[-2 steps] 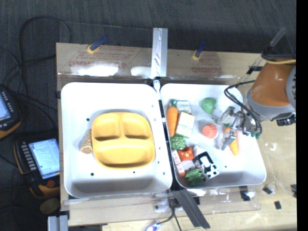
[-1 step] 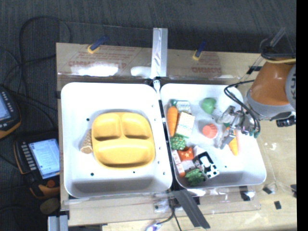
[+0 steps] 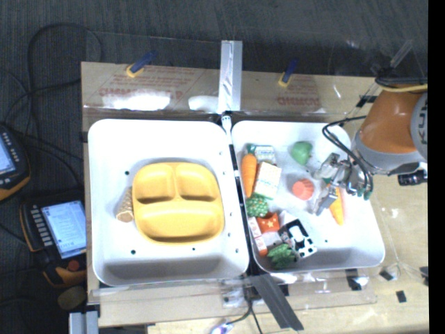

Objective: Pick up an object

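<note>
**The hand is low in the right bin, next to the toy food**

Look at the right bin [image 3: 361,249]. The arm [image 3: 393,127] comes in from the right, and its hand [image 3: 332,186] is down inside this bin, near the right wall. You cannot tell from here if the hand is wide or narrow, and you cannot tell if it has got anything.

Just beside the hand, on its right, lies a small orange piece [image 3: 338,209]. On its left sits a round red-pink toy [image 3: 302,188], very near it. A green ball [image 3: 301,151] lies a bit further up.

The other toys are packed along the left side of this bin. A long carrot [image 3: 248,173] lies by the wall in the middle. Next to it is a white box [image 3: 268,179]. Below them are a bumpy green toy [image 3: 257,205], a red packet [image 3: 268,223] and a black and white thing [image 3: 297,236].

In the left bin [image 3: 111,256] a yellow tray [image 3: 178,200] lies flat, with a brown cone [image 3: 124,207] touching its left edge.
</note>
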`<state>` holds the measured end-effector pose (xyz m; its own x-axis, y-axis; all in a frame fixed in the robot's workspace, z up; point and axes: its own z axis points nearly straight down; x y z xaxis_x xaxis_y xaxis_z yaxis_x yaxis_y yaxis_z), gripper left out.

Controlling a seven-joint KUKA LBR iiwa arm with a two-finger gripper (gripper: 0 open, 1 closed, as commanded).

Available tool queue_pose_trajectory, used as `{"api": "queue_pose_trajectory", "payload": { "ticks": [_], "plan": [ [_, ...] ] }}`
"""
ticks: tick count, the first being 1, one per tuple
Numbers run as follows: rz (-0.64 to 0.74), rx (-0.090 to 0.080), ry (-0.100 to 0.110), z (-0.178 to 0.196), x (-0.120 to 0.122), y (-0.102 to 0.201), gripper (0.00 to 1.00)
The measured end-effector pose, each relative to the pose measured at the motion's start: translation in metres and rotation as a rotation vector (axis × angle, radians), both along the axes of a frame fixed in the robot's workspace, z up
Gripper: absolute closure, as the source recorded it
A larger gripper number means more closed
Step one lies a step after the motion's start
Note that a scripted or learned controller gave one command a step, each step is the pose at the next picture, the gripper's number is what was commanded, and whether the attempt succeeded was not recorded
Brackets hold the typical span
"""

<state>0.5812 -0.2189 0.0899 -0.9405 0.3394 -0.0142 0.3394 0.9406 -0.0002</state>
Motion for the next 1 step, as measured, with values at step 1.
{"api": "queue_pose_trajectory", "payload": {
  "ticks": [1],
  "plan": [
    [-0.023, 0.001, -0.001, 0.0001, -0.0036, 0.011, 0.0]
  ]
}}
